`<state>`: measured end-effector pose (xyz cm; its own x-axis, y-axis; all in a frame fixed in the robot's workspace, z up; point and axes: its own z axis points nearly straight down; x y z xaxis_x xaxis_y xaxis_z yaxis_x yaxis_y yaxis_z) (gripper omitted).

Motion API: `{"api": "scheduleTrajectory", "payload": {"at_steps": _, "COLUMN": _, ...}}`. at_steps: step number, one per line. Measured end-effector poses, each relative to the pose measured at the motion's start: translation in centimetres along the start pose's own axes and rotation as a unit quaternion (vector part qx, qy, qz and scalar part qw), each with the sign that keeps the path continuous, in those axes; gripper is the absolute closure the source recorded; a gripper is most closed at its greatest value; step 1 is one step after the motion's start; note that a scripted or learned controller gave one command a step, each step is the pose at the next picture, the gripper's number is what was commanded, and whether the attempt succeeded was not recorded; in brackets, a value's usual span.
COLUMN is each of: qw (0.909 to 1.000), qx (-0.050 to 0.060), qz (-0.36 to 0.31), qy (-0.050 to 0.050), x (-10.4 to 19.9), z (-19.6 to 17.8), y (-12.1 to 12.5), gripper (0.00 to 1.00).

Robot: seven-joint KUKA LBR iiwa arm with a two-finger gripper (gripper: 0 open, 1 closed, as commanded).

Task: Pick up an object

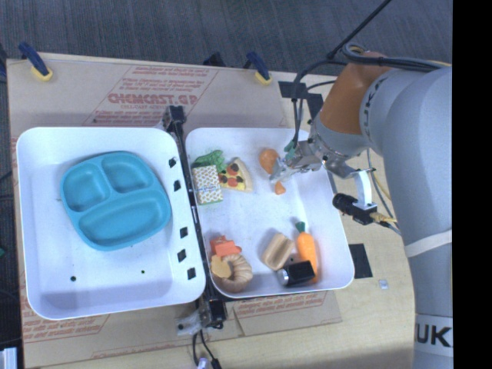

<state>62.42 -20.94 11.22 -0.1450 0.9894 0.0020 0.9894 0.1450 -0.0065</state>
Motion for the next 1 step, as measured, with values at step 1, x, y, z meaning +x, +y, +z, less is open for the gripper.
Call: {"api": "scheduleTrajectory", "payload": {"at_steps": 1, "qw": 1.0, "qx": 0.0, "qz": 0.0, "qy": 0.0, "x": 0.01, "z": 0.01, "y": -0.01, "gripper": 0.0}}
